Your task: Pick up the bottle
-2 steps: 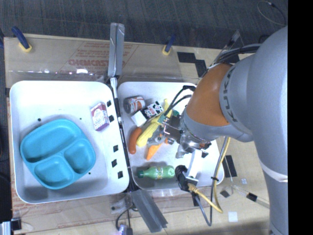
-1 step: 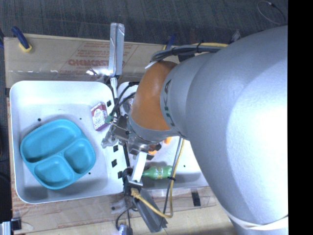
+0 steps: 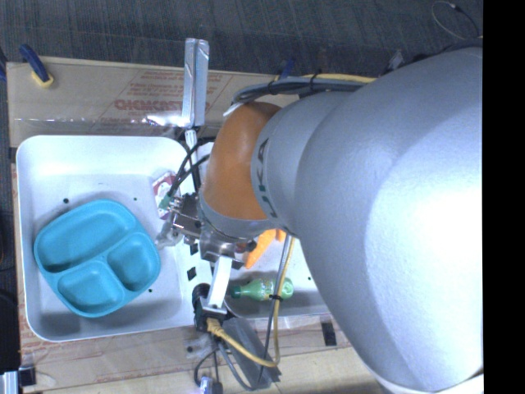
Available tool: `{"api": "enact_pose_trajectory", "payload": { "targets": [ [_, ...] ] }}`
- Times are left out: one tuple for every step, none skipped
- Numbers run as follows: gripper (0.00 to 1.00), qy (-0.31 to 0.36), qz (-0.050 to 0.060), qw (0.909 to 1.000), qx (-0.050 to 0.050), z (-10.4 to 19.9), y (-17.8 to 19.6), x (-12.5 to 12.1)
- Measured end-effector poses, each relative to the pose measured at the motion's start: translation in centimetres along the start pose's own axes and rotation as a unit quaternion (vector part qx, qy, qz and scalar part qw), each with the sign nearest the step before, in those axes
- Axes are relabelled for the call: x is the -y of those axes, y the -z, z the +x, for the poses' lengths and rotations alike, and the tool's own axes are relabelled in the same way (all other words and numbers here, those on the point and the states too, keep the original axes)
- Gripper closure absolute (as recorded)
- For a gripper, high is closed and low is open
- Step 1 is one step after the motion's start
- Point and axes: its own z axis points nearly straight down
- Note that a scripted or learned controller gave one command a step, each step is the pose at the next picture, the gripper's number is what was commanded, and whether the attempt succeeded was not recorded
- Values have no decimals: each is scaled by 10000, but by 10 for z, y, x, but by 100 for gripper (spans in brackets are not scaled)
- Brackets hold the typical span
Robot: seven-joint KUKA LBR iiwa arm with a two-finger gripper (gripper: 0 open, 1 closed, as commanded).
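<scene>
I've got the bench from above, and the arm (image 3: 394,212) is taking up most of my right side, grey casing with the orange band (image 3: 234,167) sitting right over the seam between the two bins. For writing, there's red print on the cardboard (image 3: 148,93) behind the left bin, but it reads reversed and blurred from here, so I can't make out a word. No label I can read on anything else.

The gripper (image 3: 176,212) is down at the left bin's right wall, below the band, tangled in with cables and wrist hardware. I can't tell how it stands or whether it has anything; that whole cluster is too cluttered from this angle.

The bottle (image 3: 261,288) is in the right bin, a green one lying on its side near the front edge, just beside the white bracket (image 3: 217,284) hanging off the wrist. It's well apart from the gripper. Something orange (image 3: 264,245) peeks out just above it, mostly hidden under the arm.

Over in the left bin (image 3: 49,158) there's a blue tray (image 3: 94,257) with three compartments, lying flat towards the front left.
</scene>
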Motion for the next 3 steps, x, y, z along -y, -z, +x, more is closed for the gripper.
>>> {"api": "enact_pose_trajectory", "payload": {
  "targets": [
    [0, 304, 5, 9995, 1, 53, 54, 14],
    [0, -235, -20, 9997, -24, 59, -85, -5],
    [0, -1346, 20, 9909, 1, 52, -89, -40]
  ]
}}
